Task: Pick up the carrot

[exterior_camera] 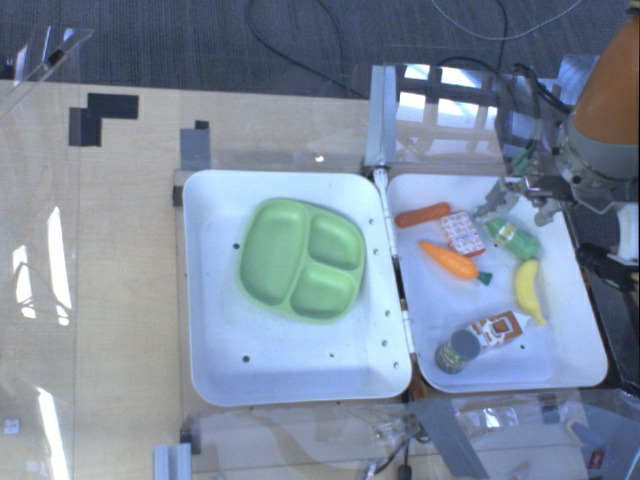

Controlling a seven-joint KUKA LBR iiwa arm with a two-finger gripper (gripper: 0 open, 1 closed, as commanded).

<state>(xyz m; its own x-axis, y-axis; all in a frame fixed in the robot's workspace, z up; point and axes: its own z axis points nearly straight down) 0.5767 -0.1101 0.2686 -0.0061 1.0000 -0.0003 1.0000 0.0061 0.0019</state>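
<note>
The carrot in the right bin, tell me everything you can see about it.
The carrot is a bright orange toy-like piece, smooth and probably plastic, tapering to a point at its upper-left end, with a small dark green stub at its lower-right end. It lies flat and slanted on the floor of the right bin, near the middle. A small red-and-white packet sits just above it, very close; whether they touch is unclear. The hand is apart from it, up and right.

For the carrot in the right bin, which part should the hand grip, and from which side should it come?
Probably grip the carrot at its thick orange middle, coming straight down from above. It lies flat, slanted across the right bin, with its green end toward the banana, so the fingers should close across its width. The small red-and-white packet lies close by, so that side is tight. The hand is above the bin's far part.
</note>
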